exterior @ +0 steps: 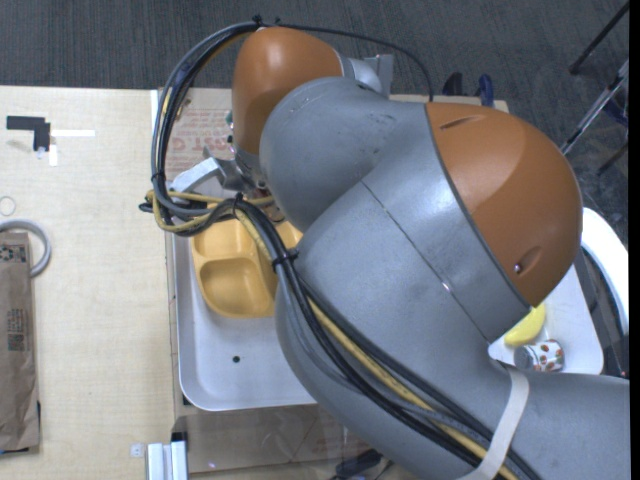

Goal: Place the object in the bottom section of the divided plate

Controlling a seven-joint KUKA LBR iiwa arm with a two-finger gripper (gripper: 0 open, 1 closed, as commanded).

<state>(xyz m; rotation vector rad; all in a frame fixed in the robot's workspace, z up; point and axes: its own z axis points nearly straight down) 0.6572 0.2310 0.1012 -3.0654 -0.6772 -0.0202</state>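
Note:
A yellow divided plate lies in the left white bin; one rounded section shows at its lower left, and the arm hides the rest. The grey and orange arm covers most of both bins. The gripper end is hidden under the arm's body. At the right, a yellow banana-like object and a small patterned object lie in the right bin.
Black and yellow cables loop off the arm over the left bin's upper edge. A brown paper bag lies at the far left of the wooden bench. A small black piece sits at the upper left.

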